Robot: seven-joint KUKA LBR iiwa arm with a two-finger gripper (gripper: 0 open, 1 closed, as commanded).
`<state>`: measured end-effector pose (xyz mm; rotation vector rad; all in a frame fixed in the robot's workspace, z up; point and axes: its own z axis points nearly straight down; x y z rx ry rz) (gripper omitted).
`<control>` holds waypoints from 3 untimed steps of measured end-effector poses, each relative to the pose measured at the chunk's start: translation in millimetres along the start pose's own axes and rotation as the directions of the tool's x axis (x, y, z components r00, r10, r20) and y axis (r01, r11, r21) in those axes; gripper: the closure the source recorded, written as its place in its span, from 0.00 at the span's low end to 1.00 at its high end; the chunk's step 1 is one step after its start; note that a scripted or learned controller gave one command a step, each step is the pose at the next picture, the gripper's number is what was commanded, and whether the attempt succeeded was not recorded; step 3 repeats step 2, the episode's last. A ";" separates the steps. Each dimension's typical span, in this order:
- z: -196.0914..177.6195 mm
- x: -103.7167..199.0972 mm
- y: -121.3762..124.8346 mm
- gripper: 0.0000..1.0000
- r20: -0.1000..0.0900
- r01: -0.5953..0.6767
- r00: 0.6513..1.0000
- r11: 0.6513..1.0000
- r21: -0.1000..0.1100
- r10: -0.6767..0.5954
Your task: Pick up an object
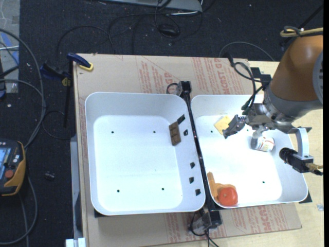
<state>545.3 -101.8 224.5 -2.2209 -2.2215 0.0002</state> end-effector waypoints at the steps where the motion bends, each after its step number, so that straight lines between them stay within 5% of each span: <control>1: -4.0 -23.5 68.2 0.00 0.001 0.000 1.000 1.000 -0.003 0.000; 3: -10.4 1.1 76.0 0.00 0.000 0.002 1.000 1.000 -0.001 -0.002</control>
